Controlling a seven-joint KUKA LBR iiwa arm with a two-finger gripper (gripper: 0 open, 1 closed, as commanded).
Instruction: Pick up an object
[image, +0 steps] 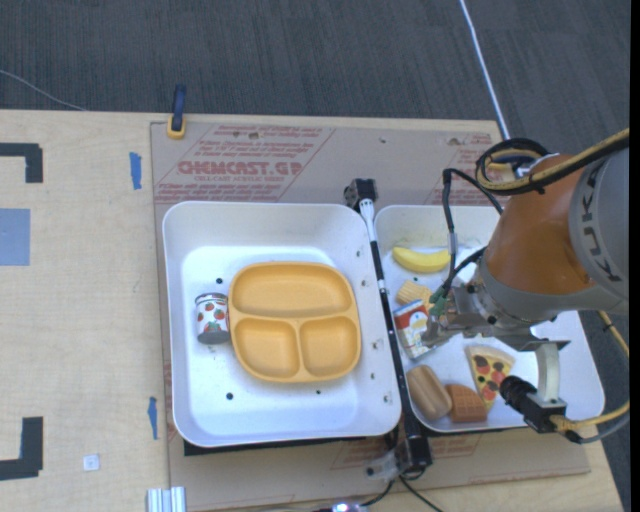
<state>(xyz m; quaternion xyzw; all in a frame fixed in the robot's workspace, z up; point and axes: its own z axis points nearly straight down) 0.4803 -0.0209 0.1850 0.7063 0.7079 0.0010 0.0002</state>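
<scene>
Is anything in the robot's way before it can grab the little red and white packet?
Nothing visible blocks it. The gripper is low in the right bin, right beside the red and white packet. The corn and hot dog lie close by, but not between them.

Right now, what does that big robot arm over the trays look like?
The arm is bulky and rounded, with a grey shell and a broad orange band above the wrist. Yellow and black cables loop over its top, and dark lettering runs along the grey part.
</scene>
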